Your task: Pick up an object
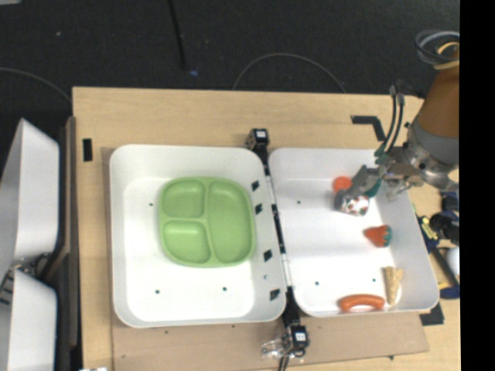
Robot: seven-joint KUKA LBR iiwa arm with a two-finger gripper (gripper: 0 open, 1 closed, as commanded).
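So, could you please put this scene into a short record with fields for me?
left bin: holds a green divided plate
right bin: small orange ball, white speckled item, orange-red piece with green end, tan stick, orange sausage shape
tool: over the right bin's upper part, beside the ball

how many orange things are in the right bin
3: a small orange ball near the gripper, an orange piece with a green tip mid-right, an orange ring-like piece at the near edge. The gripper may hide more.
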